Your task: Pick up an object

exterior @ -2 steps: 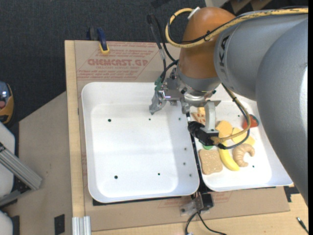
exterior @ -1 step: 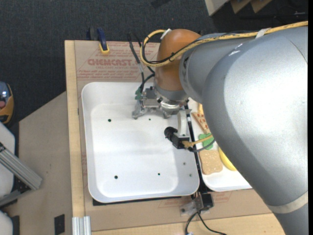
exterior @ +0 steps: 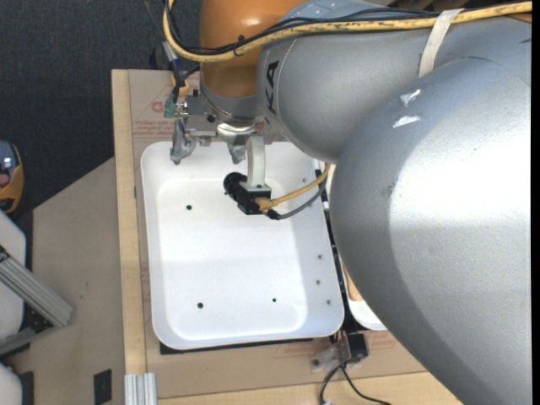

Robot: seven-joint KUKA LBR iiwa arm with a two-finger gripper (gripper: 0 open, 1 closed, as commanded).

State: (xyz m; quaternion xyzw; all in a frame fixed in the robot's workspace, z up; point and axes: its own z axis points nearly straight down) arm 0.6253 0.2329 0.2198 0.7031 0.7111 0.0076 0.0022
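White bin (exterior: 169,251) under my gripper (exterior: 218,150), fingers spread apart w/ nothing between. Can't spot any obj to pick; just a black cable fitting (exterior: 245,194) hanging right below, near the bin's back end.

1. Illumination: bright, even, from overhead; white bin (exterior: 236,294) near overexposed on its floor.
2. Shadows: soft grey shadow across the bin below the gripper (exterior: 218,152), cast by the arm (exterior: 422,142).
3. Glare: small highlights on the orange band (exterior: 240,24).
4. Focus: the arm close to the lens is soft; the bin is sharp.
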